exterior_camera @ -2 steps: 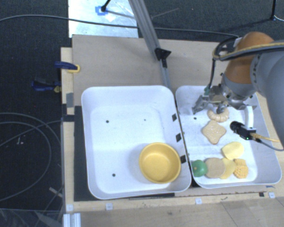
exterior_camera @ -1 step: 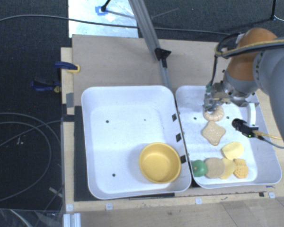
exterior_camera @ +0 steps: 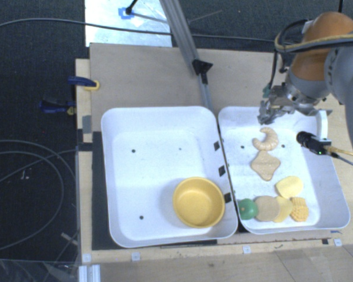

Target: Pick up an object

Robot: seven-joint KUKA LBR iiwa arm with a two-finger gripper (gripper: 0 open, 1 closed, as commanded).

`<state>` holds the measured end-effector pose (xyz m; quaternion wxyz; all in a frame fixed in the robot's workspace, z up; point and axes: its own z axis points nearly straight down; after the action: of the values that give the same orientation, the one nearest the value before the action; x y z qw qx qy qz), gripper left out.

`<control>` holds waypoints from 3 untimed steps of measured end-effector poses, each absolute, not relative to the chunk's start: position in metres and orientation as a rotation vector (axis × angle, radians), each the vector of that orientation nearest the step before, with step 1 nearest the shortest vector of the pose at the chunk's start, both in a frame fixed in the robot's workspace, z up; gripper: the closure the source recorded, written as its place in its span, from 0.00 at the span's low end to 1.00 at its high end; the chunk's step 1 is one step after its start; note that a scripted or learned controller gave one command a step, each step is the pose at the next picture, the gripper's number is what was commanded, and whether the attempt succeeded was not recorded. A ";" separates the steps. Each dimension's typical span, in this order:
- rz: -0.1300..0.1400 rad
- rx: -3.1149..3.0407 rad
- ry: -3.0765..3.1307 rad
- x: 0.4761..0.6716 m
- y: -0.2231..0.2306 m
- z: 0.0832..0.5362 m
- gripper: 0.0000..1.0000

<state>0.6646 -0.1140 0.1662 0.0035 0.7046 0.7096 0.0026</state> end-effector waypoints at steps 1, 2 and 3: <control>0.007 2.208 2.225 0.667 -0.114 0.213 1.00; 0.005 2.209 2.234 0.665 -0.054 0.209 1.00; 0.006 2.209 2.234 0.654 0.002 0.225 1.00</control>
<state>0.6542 0.0017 0.2246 -0.0001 0.7030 0.7112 0.0020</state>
